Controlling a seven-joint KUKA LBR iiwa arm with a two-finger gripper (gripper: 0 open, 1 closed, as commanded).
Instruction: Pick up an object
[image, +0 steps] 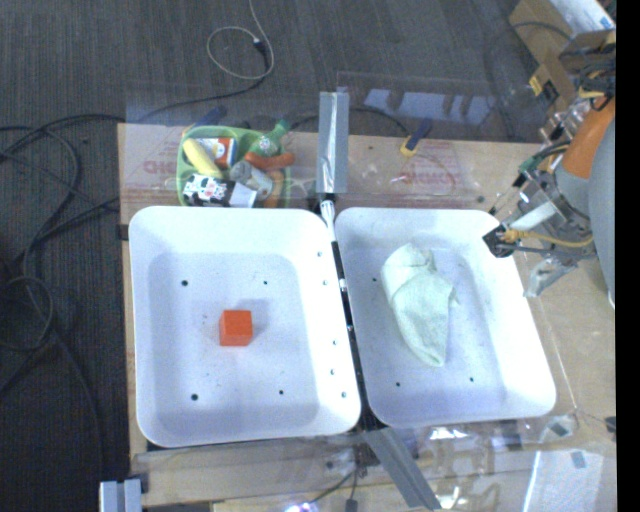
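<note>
Robot lab: 2 bins (150, 250), loose cables (60, 140)

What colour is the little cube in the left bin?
The cube is orange-red, plain with no pattern, seen clearly in the camera view.

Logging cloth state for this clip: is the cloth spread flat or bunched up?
Bunched up. The cloth lies crumpled with visible folds in the right bin.
</note>
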